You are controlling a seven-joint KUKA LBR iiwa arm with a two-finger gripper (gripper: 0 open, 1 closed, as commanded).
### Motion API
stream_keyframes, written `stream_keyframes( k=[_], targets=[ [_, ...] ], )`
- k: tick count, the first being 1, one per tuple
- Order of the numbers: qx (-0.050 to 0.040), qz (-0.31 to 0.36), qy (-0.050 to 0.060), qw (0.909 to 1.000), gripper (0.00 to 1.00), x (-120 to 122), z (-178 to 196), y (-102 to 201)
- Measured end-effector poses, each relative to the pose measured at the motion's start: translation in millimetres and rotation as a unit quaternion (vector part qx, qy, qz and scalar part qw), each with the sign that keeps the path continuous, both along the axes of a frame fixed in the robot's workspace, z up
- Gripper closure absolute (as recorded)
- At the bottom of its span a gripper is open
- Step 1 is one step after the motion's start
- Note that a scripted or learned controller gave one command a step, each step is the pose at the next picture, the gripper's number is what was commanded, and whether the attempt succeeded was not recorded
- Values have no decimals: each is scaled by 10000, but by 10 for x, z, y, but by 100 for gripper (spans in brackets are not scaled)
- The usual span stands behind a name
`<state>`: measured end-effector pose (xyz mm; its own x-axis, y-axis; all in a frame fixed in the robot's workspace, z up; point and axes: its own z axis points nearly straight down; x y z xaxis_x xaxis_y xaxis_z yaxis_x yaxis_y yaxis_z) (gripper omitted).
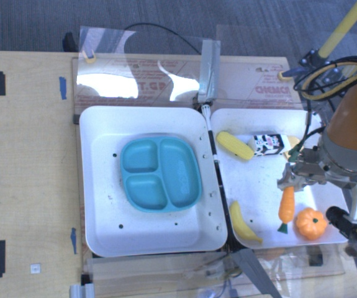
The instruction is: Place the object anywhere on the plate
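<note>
Pale wooden counter (23, 185), with black corner markings and blue tape tabs along its left portion, bearing two shallow white bins side by side; blue-grey carpet across the top of the frame.

Left white bin (97, 228), centre of frame: holds one turquoise plastic plate with three compartments (161, 173), lying flat in the middle of the bin (one tall compartment on its right side, two smaller ones stacked on its left).

Right white bin (259, 185), right of centre: holds five items.
- Yellow toy banana, short and plump (234, 146), upper left of this bin, near the divider.
- Small black-and-white cow-patterned carton (267, 144), just beside that banana on its right, lying on its side.
- Second yellow toy banana, curved (243, 223), lower left of this bin, close to the front wall.
- Orange toy carrot with a green tip (286, 208), lower right area, roughly upright in the frame, green end pointing down.
- Orange toy pumpkin, round (310, 223), just beside the carrot on its right.

Grey arm with orange band (352, 123), right edge of frame, with yellow and black cables above it. Tool (291, 180) sits directly over the carrot's upper end; whether its fingers are spread or closed on the carrot I cannot tell.

Clear plastic sheet (141, 73), reflective, behind the bins at upper centre.
</note>
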<state>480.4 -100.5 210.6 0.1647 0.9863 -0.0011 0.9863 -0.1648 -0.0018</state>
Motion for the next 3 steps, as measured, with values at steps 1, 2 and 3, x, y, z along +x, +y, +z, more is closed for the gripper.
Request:
stream_keyframes(
  k=[1, 2, 3],
  targets=[
    [7, 732, 0, 9973, 100, 407, 39, 897],
    [5, 1077, 11, 9942, 100, 661, -308, 1822],
    [-2, 1052, -3, 9945, 0, 671, -293, 1791]
  ],
)
